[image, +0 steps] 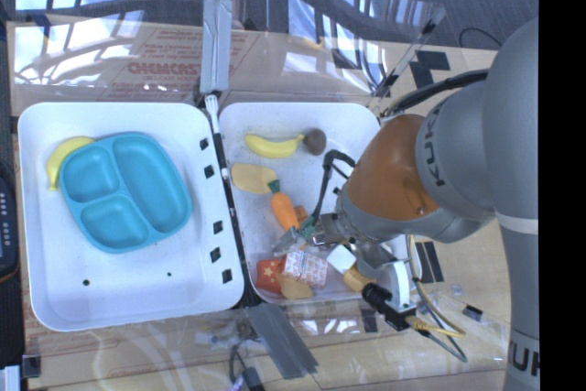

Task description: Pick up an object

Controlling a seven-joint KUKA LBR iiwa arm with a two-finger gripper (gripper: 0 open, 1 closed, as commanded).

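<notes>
The right bin [240,119] holds several toy foods: a yellow banana [272,145] with a brown ball [314,140] at its tip, a pale yellow piece [252,178], an orange carrot [285,210], a red strawberry-like piece [269,273], a patterned block [305,266] and a tan piece [296,289]. My gripper [307,236] is low in this bin's front part, just right of the carrot and above the patterned block. The arm's orange band [389,179] and grey body hide the bin's right side.
The left bin [46,124] carries a blue divided plate [124,190] with a yellow banana [60,156] tucked under its far left edge. A clear plastic wall [302,41] rises behind both bins. Black cables [327,169] loop beside the wrist.
</notes>
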